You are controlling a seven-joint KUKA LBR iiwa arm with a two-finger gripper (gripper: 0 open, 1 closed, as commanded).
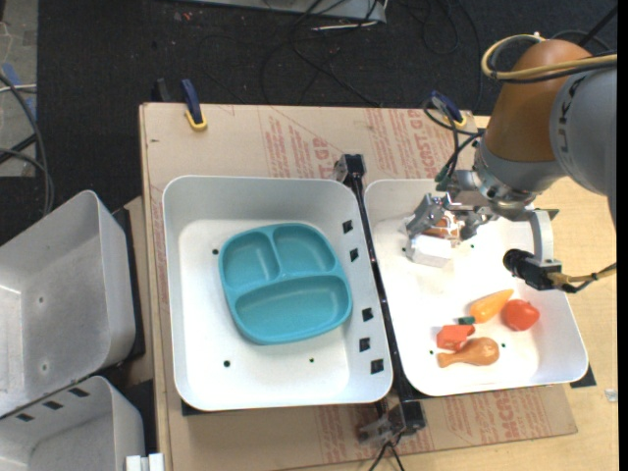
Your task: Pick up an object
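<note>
The claw (439,226) hangs low in the right bin (559,361), seemingly on a small white object (429,251); whether it is apart or together cannot be told. Next comes confirming the grip, then lifting

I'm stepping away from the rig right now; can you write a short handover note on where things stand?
Gripper: low in the right white bin, at its far left part, over a small white block; grasp state cannot be read.
Things: orange carrot-shaped toy, red tomato-shaped toy, small red toy and tan drumstick-shaped toy lie near the right bin's front. Blue divided plastic plate lies in the left white bin.
Done: no pick confirmed.
Left: grasp and lift one object.
</note>
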